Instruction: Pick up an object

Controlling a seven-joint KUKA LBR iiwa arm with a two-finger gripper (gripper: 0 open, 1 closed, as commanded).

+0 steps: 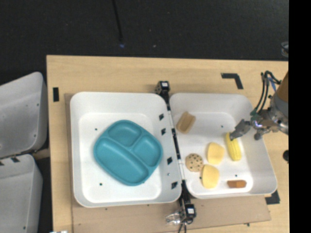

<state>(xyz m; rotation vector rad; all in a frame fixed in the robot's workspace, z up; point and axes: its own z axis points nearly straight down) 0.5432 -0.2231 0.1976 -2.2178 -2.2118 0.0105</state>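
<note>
The gripper point(241, 131) is poised at the corn point(234, 147); its state cannot be told. The corn may be rolled aside.

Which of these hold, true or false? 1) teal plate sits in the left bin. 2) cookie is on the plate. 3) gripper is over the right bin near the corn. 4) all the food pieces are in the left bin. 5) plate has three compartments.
1) True: the teal plate lies in the left bin.
2) False: the cookie lies on the floor of the right bin.
3) True: the gripper hangs just above the corn.
4) False: all the food lies in the right bin.
5) True: dividers split it into three.
</note>
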